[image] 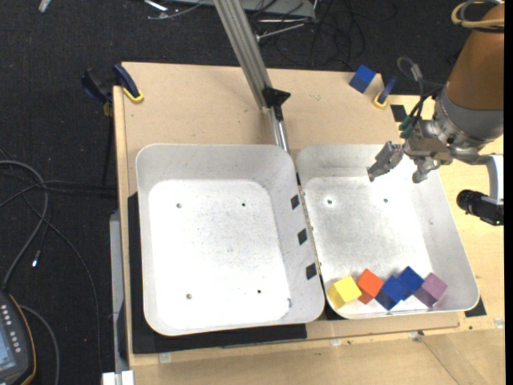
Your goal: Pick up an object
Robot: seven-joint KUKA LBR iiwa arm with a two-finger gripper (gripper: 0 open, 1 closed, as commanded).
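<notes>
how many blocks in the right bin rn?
5, clustered at the near edge of the right bin: yellow block, orange block, two blue blocks, purple block. More may hide behind them.

The right bin (449,223) has a wide bare floor across its far and middle parts; only its near edge is crowded, where a yellow cube (345,291), orange cube (369,285), blue cube (398,287) and purple cube (432,289) sit packed in a row against the rim. The gripper (403,166) hangs over the far right corner, fingers spread, well apart from the cubes. The left bin (160,215) offers open floor throughout. A slanted metal pole (244,42) crosses above the bench beyond the seam between the bins.
</notes>
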